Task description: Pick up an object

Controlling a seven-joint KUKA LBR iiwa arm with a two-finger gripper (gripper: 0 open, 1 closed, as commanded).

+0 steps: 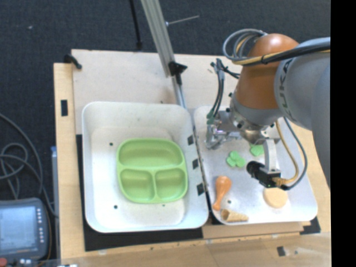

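My gripper (pixel 214 139) hangs low over the near-left part of the right bin (pixel 300 204), close to the wall between the two bins. The orange-banded wrist (pixel 261 82) above hides much of it. To its right lie a green leaf-shaped toy (pixel 236 159) and a second green piece (pixel 257 149), partly under the arm. Nearer the front are an orange drumstick-shaped toy (pixel 222 189), a round tan biscuit (pixel 275 197) and a tan wedge (pixel 234 216). Nothing shows in the gripper.
The left bin (pixel 100 127) holds a green divided plate (pixel 151 169). A slanted metal pole (pixel 161 38) rises behind the bins. A black cable connector (pixel 260 172) hangs from the arm over the right bin. A grey monitor (pixel 19 230) sits off the bench at the lower left.
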